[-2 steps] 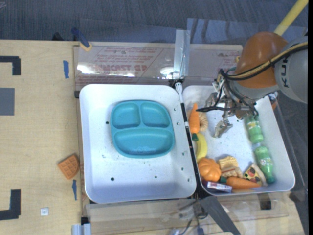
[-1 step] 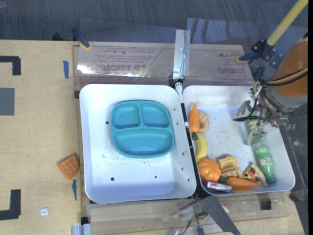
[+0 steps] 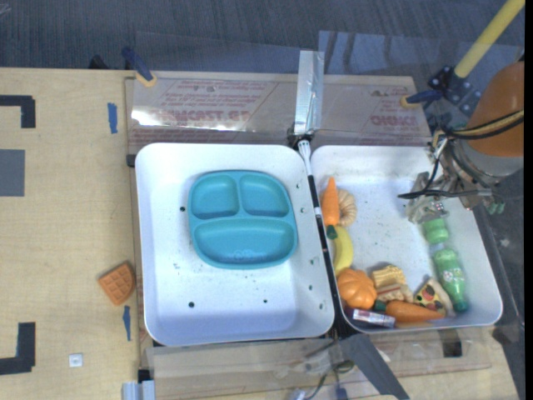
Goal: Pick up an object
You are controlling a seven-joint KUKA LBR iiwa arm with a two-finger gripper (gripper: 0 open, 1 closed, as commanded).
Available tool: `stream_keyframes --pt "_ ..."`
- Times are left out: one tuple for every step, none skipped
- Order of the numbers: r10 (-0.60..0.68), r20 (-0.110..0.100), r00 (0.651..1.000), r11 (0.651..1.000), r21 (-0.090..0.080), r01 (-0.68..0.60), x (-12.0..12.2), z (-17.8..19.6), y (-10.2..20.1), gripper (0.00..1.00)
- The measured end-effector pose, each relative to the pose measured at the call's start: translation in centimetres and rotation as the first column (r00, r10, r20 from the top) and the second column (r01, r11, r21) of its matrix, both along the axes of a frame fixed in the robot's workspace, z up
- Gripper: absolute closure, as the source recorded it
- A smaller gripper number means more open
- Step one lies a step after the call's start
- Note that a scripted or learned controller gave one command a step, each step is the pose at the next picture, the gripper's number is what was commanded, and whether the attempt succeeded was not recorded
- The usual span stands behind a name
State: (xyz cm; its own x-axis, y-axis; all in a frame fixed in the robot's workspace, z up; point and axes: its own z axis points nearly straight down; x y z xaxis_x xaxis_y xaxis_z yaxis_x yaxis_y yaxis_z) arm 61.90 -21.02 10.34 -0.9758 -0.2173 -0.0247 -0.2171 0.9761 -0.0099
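right now i see my gripper [image 3: 433, 197] over the right bin [image 3: 375, 169], near its right edge; i can't tell its state. just below it a green bottle [image 3: 445, 261] lies along that edge, long axis running toward the near corner. toy food crowds the near edge. the left bin [image 3: 158, 248] holds a blue divided plate [image 3: 241, 219].

A pale wooden tabletop [image 3: 58, 223] with black tape marks [image 3: 21, 111] and blue tape strips [image 3: 112, 117] is lying under even light, bordering a dark grey carpeted floor [image 3: 208, 7] that is running along the top.
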Motion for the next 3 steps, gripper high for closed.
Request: stream_keyframes --pt "0.0 -0.002 1.0 1.0 0.001 0.0 0.0 -0.1 0.0 0.0" --pt "0.224 -0.015 0.974 0.975 0.006 -0.224 -4.0 -1.5 0.2 0.0" --pt "0.24 -0.013 0.971 0.971 0.001 -0.24 -2.5 -1.4 3.4 0.0"
